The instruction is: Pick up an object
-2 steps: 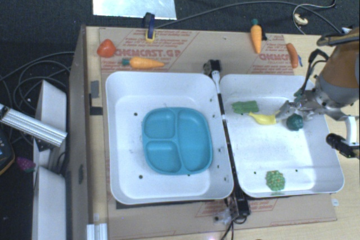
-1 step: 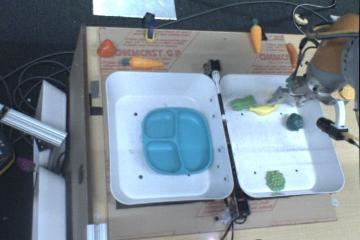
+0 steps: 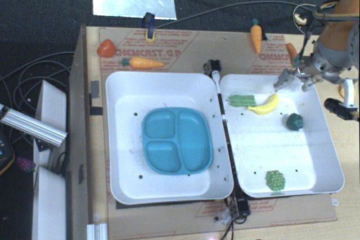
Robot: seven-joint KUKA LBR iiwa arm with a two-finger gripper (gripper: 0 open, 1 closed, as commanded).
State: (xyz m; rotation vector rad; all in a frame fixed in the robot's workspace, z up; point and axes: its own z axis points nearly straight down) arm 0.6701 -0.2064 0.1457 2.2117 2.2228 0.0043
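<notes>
Nearest, one green bumpy ball (image 3: 275, 180) lies well below the gripper (image 3: 292, 78) in the right bin (image 3: 326, 137); one dark teal ball (image 3: 294, 121) sits just below it; one yellow banana (image 3: 265, 105) touches one green vegetable (image 3: 242, 100) to its left; its fingers spread open, holding nothing; one blue plate (image 3: 176, 140) sits far left; two carrots (image 3: 145, 63) lie beyond.

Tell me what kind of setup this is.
Most likely a robot-grasping test bench in a lab: two white bins clamped onto cardboard, toy food such as a banana and a carrot, a blue divided plate, loose cables, and the arm's tool above the right bin.
</notes>
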